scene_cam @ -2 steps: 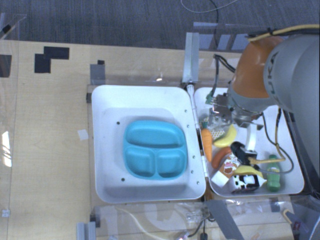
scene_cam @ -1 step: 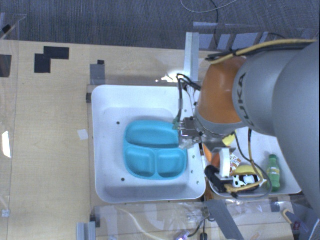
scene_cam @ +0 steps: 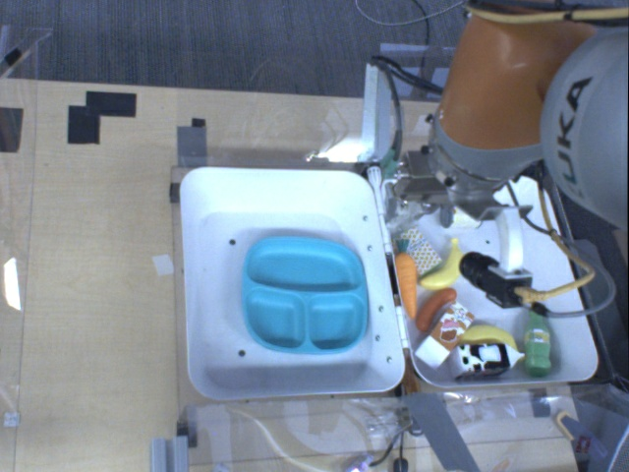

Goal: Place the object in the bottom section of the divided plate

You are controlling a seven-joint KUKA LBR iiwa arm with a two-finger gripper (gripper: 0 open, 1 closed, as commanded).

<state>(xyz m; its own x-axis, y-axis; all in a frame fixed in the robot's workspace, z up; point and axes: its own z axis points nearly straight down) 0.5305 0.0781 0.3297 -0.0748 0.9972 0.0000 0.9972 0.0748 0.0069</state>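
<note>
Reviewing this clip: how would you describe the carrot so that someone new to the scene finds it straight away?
Start at the right white bin, the one crowded with toy food. Along its left wall, next to the divider between the bins, lies the carrot: a slim orange cone, lengthwise. The sausage beside it is redder and rounder; the banana is yellow and curved.

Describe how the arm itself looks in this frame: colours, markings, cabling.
The arm is bulky and rounded, with a glossy grey shell bearing dark raised lettering, part of the KUKA name. Above the wrist sits a wide orange band. Thin black cables loop near its top. Below the band is a grey metal wrist assembly with dark wiring along it.
</note>
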